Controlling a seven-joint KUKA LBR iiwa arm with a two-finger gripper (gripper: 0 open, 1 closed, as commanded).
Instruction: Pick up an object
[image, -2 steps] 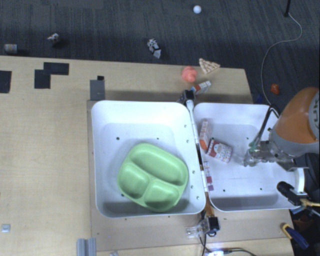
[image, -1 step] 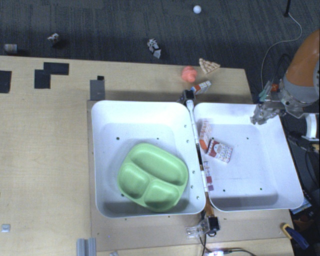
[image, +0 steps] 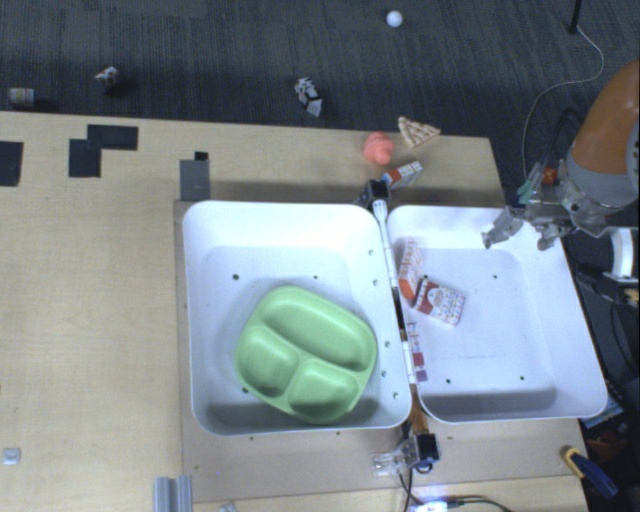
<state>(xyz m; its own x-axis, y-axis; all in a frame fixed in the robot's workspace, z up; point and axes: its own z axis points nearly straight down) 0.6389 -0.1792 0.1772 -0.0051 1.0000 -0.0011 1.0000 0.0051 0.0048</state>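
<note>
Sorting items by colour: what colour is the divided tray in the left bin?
Light green; the divided tray shows clearly in the camera view, lying in the left bin.

Even overhead light, soft shadows, slightly blurry throughout.

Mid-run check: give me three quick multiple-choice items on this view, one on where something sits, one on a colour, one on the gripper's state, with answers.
1. Where does the divided tray lie?
A. In the left bin
B. In the right bin
C. On the bench outside the bins

2. What colour is the small ball on the bench beyond the bins?
A. Blue
B. Pink
C. Black

3. What is between the fingers of the gripper?
A. The red-and-white carton
B. The tray
C. Nothing

Answers:
1. A, the green tray rests within the left bin.
2. B, it reads pink against the wood.
3. C, the gripper hangs over the right bin's far corner with its fingers spread, and the carton lies apart on the floor of the bin.
</note>
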